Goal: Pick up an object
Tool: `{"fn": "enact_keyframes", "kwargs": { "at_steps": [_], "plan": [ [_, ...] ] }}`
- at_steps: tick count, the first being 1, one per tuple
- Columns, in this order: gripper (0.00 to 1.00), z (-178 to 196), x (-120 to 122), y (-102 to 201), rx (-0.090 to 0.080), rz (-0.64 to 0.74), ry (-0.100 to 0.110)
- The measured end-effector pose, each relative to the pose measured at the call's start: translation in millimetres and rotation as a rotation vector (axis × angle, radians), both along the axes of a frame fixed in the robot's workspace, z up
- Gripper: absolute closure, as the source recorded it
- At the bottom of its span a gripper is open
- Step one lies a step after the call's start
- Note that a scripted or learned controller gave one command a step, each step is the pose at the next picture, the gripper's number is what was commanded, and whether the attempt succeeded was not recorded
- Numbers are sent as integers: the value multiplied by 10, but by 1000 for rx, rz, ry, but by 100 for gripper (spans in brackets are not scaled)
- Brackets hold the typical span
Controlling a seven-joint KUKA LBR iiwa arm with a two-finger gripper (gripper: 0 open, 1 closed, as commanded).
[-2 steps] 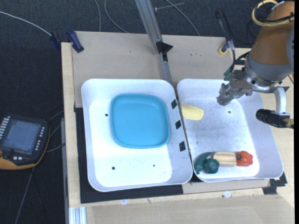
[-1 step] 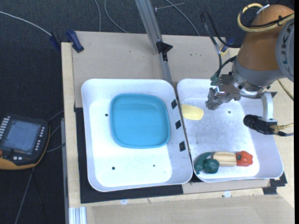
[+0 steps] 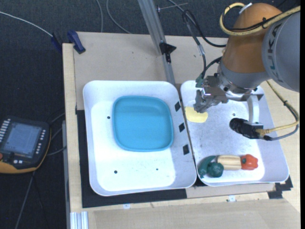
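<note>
Lying at the near edge of the right bin [image 3: 271, 142] are a green object [image 3: 211, 168], a tan piece [image 3: 228, 162] and a red one [image 3: 249, 162]. Farther back, the fingers [image 3: 202, 108] touch a pale yellow object [image 3: 196, 115]; their spread I cannot tell. The left bin [image 3: 95, 128] holds a blue plate [image 3: 142, 123].

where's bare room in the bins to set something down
Left bin: bare floor below the blue plate and a strip to its left. Right bin: open middle between the yellow piece and the toys along the near wall. Crowded around the claw.
</note>
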State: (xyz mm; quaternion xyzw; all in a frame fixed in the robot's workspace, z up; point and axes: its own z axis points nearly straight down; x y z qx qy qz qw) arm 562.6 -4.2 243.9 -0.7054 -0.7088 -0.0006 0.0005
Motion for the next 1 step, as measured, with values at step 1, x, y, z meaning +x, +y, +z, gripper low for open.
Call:
{"fn": "enact_keyframes", "kwargs": {
  "at_steps": [1],
  "plan": [
    [100, -88, -192, 429, -1, -1, 1]
  ]
}}
